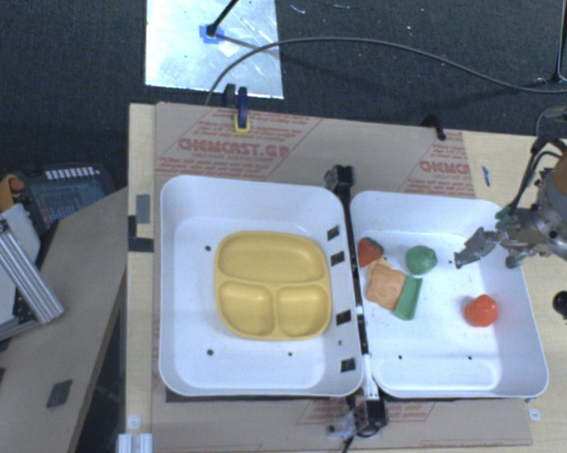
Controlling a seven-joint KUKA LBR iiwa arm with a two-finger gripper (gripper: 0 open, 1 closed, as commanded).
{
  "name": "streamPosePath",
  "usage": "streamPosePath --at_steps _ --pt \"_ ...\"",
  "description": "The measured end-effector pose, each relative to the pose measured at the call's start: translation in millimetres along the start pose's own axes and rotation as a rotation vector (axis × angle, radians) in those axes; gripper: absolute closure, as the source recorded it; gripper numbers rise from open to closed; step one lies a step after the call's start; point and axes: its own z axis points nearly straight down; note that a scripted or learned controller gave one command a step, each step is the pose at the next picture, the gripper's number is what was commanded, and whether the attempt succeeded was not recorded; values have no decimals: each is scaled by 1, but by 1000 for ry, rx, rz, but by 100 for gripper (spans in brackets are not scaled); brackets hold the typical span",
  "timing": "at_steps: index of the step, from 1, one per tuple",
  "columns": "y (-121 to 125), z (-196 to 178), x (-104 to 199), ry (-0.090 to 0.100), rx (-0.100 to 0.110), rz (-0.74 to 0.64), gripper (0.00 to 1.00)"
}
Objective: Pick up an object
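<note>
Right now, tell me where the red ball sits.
The red ball lies in the right bin, near its right wall, apart from the green pieces to its left and below the hand.

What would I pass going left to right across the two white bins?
Yellow divided tray → small red-orange piece → orange block → green round piece → red ball → gripper.

Yellow tray (pixel 267 284) in L bin (pixel 183 263); maybe remote (pixel 65 188).
</note>
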Motion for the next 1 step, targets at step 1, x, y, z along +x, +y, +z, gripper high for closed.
streamPosePath --at_steps 1 --pt "2 -6 0 -2 -11 -3 0"
